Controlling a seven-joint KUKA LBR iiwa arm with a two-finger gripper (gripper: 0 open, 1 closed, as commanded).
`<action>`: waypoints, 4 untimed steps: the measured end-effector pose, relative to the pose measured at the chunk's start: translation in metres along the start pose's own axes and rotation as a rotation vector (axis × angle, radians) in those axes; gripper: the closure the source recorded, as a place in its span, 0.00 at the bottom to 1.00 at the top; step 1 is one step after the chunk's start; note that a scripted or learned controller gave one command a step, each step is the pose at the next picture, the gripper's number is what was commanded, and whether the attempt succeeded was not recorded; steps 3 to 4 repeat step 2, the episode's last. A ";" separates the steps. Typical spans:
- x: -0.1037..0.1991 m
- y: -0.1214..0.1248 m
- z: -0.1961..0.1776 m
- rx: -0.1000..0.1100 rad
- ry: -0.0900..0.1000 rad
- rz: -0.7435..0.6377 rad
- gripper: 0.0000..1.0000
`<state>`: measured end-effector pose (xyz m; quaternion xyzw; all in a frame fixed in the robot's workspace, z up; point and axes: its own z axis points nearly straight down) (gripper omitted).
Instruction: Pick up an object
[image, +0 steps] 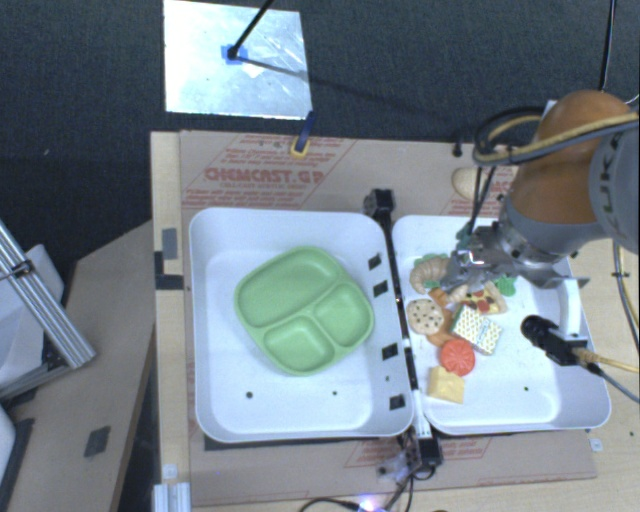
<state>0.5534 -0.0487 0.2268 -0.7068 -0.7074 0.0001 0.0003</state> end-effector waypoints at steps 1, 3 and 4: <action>-0.001 0.002 -0.003 -0.001 0.000 -0.001 1.00; 0.000 0.003 0.010 0.000 0.000 0.001 1.00; 0.000 0.003 0.010 0.000 0.000 0.001 1.00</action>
